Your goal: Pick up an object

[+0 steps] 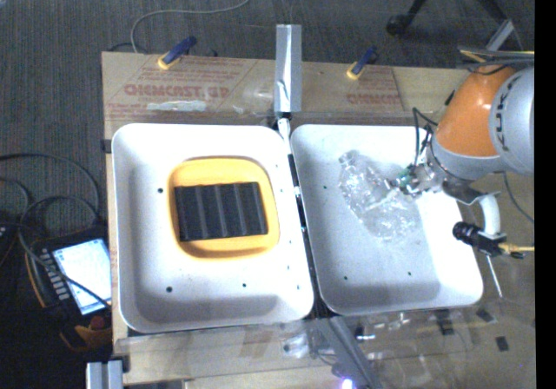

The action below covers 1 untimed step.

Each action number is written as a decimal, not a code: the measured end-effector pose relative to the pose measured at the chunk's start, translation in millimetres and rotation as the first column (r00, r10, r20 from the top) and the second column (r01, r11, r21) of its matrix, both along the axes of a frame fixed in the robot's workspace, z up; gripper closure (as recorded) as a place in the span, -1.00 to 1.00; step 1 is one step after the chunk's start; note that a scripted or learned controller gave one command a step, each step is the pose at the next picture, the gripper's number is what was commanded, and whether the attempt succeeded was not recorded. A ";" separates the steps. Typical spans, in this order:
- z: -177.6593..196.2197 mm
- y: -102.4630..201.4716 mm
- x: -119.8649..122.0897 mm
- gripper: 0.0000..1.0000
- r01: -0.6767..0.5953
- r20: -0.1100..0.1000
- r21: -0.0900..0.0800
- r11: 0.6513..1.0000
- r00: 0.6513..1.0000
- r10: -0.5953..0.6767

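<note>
A crumpled clear plastic object (375,196) lies in the right bin (347,283), toward its upper middle. A yellow tray-like object with a dark ribbed centre (222,207) rests in the left bin (143,283). The arm's orange band (469,122) and grey wrist hang over the right bin's right rim. My gripper (417,179) sits at the right edge of the clear plastic, seemingly touching it; its tip is small and dark against the bin.
Two blue-and-yellow clamps (176,51) (362,60) hold the wooden bench board at the back. A metal post (287,66) stands between the bins at the rear. A black fitting (473,235) juts over the right bin's right rim.
</note>
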<state>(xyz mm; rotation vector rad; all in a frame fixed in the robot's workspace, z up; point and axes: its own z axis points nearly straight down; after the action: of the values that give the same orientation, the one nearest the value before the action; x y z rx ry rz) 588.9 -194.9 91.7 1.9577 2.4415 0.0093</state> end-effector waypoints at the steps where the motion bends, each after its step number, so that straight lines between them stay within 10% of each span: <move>1: 31.9 -14.1 52.1 -1.00 0.004 -0.011 0.002 1.000 1.000 -0.004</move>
<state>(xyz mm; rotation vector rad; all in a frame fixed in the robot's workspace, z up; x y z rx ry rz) 641.0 -209.0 123.6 1.9689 2.4450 0.0019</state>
